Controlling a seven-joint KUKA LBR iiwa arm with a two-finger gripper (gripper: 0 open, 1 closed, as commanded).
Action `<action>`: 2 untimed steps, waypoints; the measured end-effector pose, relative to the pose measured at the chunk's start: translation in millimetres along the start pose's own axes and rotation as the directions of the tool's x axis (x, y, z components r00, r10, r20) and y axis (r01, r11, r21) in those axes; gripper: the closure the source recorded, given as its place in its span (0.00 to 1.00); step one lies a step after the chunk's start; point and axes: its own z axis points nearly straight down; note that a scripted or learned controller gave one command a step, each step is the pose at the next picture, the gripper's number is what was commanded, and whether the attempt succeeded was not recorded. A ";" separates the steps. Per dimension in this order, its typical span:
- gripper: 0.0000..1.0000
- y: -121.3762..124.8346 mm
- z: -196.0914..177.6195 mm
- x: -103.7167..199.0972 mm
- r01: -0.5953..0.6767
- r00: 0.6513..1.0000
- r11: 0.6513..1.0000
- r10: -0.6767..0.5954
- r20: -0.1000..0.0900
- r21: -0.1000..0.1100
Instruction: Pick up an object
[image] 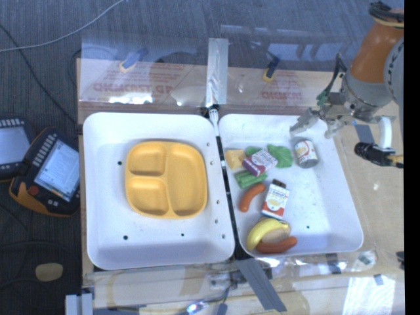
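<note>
My gripper (pixel 312 129) hangs open over the far right corner of the right bin (pixel 328 225), with nothing between its fingers. Just in front of it, a small can (pixel 305 153) with a white and red label lies on the bin floor. To the can's left are a green leafy piece (pixel 281 154), a white and purple packet (pixel 262 161), a yellow piece (pixel 233 157) and a green vegetable (pixel 249 178). Nearer the front lie an orange sausage (pixel 251 197), a red and white carton (pixel 275 199), a banana (pixel 265 231) and a red sausage (pixel 276 245).
The left bin (pixel 105 228) holds a yellow divided plate (pixel 164 178). A ridge (pixel 223 176) separates the two bins. A handheld controller (pixel 49 172) lies on the floor to the left. The arm's orange band (pixel 377 44) is at the upper right.
</note>
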 end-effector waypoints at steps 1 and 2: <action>0.00 0.7 89.7 -6.1 -0.028 1.000 1.000 0.028 -0.006 -0.008; 1.00 0.2 83.9 -7.8 -0.026 1.000 1.000 0.026 0.000 -0.003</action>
